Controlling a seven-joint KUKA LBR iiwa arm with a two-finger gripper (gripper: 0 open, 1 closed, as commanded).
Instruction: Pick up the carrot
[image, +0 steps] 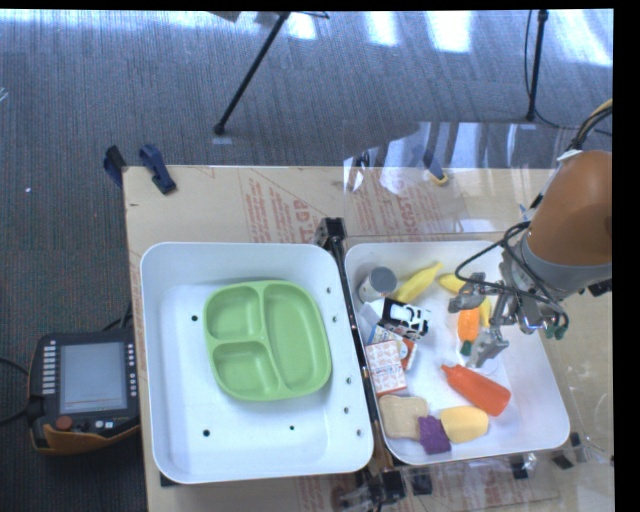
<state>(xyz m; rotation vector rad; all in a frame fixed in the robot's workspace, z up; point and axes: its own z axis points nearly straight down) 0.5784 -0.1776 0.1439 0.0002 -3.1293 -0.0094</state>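
Carrot (479, 389) lies near bin's right edge (556, 398) — end effector (487, 340) above, grip unclear.

we cannot tell how the gripper (478, 336) fingers stand; they blur into the bin (545, 400) floor. the small orange piece (468, 324) just beside it is half hidden behind the tool. the arm (575, 215) above is cut by the right edge.
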